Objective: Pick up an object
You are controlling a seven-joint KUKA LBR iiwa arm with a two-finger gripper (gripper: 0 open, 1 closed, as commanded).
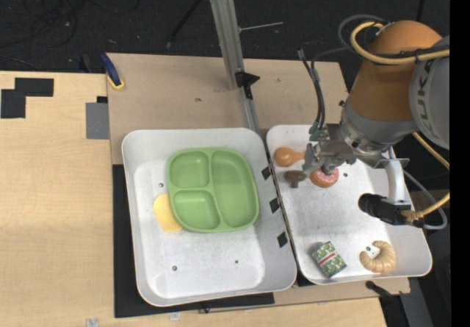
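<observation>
We see the gripper (321, 164) low over a red object (324, 177), centre right; jaw state indeterminate, nothing lifted yet.

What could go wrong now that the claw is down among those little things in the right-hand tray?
The gripper sits low in the right bin, crowded between an orange piece and a red piece. It might close on the wrong one, catch only an edge so the thing slips, or nudge both aside and come up with nothing. A small dark piece lies right beside them too, so it could get knocked toward the bin wall.
</observation>
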